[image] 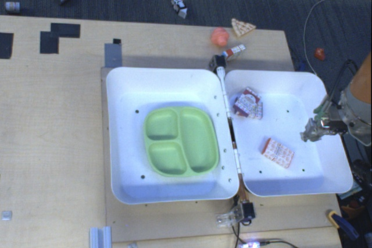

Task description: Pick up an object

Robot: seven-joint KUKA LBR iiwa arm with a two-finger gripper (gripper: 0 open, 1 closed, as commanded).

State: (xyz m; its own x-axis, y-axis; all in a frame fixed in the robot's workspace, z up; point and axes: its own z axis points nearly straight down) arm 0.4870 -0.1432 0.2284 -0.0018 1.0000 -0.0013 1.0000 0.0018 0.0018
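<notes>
Pick not yet made, by my read: the end effector (pixel 310 132) hangs at the right edge of the frame over the right bin (pixel 302 180), with nothing between its fingers that I can see; whether those fingers are spread or closed I cannot tell at this angle. Two candidates lie in that bin. A flat red-and-white packet (pixel 277 152) sits lower centre of the bin, near the end effector but apart from it, tilted on the floor. A crumpled red-and-white wrapper (pixel 247 104) sits at the bin's upper left, close to the divider. The left bin (pixel 119 125) holds a green divided tray (pixel 181 141), its three compartments bare. Still to do, as I judge it: descend, close on one item, lift. Stray bits lie on the worktop (pixel 52 142) above the bins, including an orange ball (pixel 220 37).
</notes>
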